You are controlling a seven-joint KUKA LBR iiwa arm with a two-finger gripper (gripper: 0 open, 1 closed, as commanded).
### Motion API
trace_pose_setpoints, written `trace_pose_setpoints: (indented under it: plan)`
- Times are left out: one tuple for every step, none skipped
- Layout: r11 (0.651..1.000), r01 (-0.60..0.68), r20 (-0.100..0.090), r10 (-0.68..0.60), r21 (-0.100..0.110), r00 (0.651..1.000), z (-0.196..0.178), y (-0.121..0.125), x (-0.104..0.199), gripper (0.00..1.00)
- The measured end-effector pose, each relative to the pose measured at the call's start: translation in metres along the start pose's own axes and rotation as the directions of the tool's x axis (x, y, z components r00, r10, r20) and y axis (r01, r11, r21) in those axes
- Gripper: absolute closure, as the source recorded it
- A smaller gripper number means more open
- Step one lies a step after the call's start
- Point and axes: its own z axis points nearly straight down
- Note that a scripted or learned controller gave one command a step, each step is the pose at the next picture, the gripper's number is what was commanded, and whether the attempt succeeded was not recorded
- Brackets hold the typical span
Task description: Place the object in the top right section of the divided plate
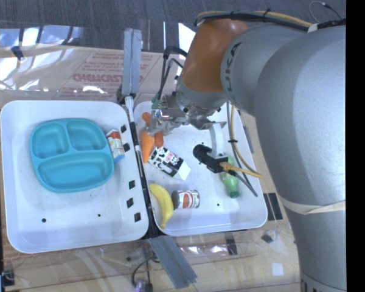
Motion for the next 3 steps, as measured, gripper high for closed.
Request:
trace_pose_setpoints:
  plan:
    - [0.986, -0.165, 0.000, 0.165, -0.001, 0.986, 0.000, 0.048, 0.068, 1.00]
    - [0.986, -0.165, 0.000, 0.165, -0.001, 0.986, 0.000, 0.048, 0.068, 0.00]
    - [0.997, -0.074, 0.000, 0.074, 0.000, 0.997, -0.048, 0.009, 0.020, 0.00]
